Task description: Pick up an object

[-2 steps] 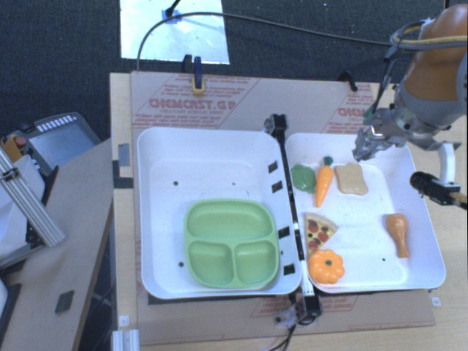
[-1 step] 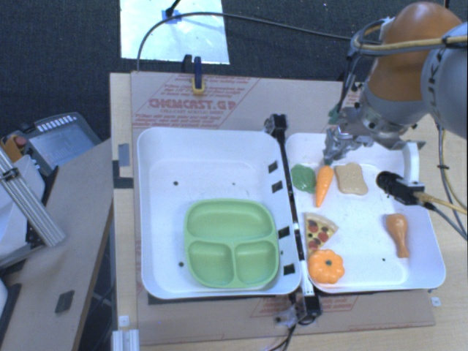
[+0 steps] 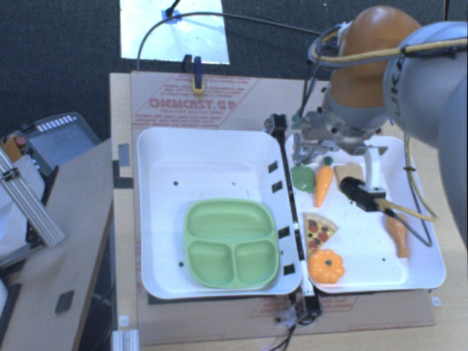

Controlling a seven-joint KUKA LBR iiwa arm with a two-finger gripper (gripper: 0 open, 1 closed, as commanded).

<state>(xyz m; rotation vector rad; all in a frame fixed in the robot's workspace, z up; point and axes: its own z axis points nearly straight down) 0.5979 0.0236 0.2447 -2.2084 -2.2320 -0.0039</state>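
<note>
Arm low over the right bin's toys

The fingers [image 3: 313, 152] are blurred under the wrist, so their opening cannot be told. Just below them lie a tapered plastic carrot [image 3: 323, 185] and a round green piece [image 3: 302, 177]; further below, a pizza wedge [image 3: 319, 229] and ribbed pumpkin [image 3: 326, 266].
</note>
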